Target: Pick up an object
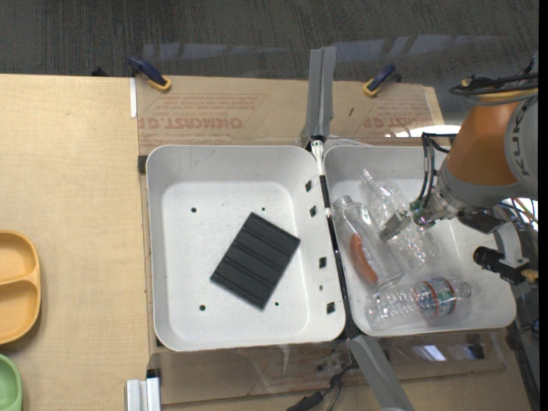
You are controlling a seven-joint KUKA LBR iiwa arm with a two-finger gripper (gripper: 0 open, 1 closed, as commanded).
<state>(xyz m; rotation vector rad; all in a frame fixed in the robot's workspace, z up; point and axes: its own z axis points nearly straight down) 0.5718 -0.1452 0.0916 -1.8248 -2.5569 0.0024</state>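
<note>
My gripper (398,223) is low in the right bin (497,315), down among clear plastic bottles. One clear bottle (374,197) lies just left of it, reaching toward the bin's back. Another clear bottle (421,299) with a coloured label lies along the bin's front. An orange-red object (363,258) rests left of centre, below the gripper. A crumpled clear plastic piece (415,245) sits right under the gripper. In the left bin (171,229) a black ribbed slab (255,259) lies at a slant.
The orange-banded arm (488,157) reaches in from the right over the right bin's edge. A grey divider post (320,92) stands behind the bins. A yellow dish (15,285) sits at the bench's left edge. Cables hang at right.
</note>
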